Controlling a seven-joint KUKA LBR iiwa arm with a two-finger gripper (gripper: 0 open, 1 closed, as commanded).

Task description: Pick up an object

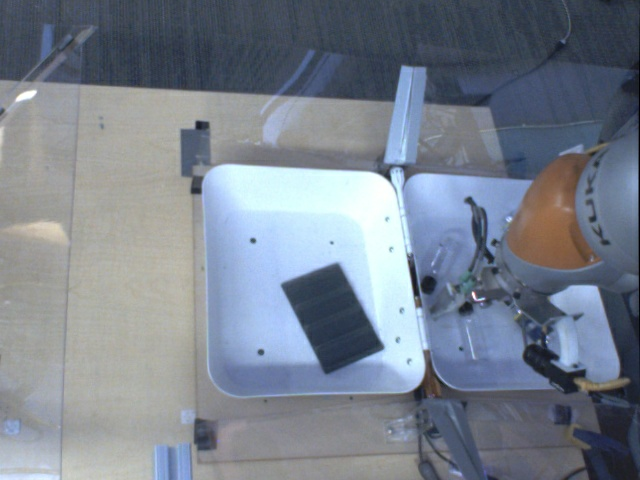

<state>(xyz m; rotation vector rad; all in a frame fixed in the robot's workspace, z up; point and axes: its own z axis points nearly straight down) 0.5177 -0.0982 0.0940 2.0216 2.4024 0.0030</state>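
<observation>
A dark, ribbed rectangular pad (332,317) lies flat and askew in the left bin (240,208), well apart from the end effector (462,298), which hangs low over the right bin (440,358). Whether it is spread or pressed together I cannot tell. The pad looks light, thin and perhaps slightly flexible; lying flat, it is best pinched across its narrow width.

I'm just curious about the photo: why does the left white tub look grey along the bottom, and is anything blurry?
In the camera view, the left bin shades to soft grey along its near wall, a shadow; the dark ribbed slab in it stays sharp. Over the right bin, the small parts around the pincer look smeared and hard to read.
</observation>
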